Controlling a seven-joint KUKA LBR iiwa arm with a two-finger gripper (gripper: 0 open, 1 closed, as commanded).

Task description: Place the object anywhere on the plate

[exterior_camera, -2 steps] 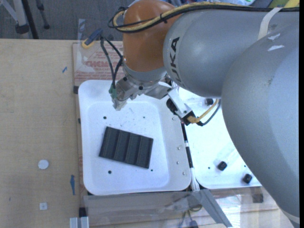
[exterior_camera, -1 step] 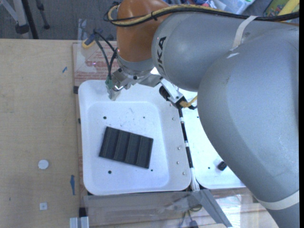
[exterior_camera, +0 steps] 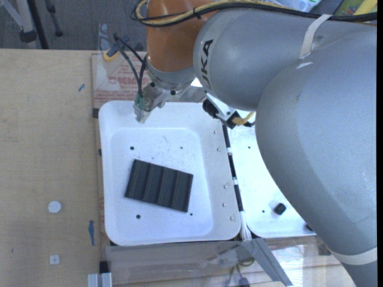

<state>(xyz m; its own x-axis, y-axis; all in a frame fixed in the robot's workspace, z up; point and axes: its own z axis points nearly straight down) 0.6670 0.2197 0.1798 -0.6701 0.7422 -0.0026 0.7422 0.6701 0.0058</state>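
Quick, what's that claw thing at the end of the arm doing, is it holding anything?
End effector: nothing visible in it; open or shut cannot be told. It sits at the left bin's far edge, apart from the dark ridged plate.

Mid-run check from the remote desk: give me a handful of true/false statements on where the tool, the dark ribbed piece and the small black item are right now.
1. The dark ribbed piece lies flat on the floor of the left bin. True.
2. The tool is gripping the ribbed piece. False: it sits at the bin's far rim, apart from the piece, with nothing seen in it.
3. A small black item lies in the right bin. True.
4. The ribbed piece is standing on edge against the bin wall. False: it lies flat, away from the walls.
5. The arm covers much of the right bin. True.
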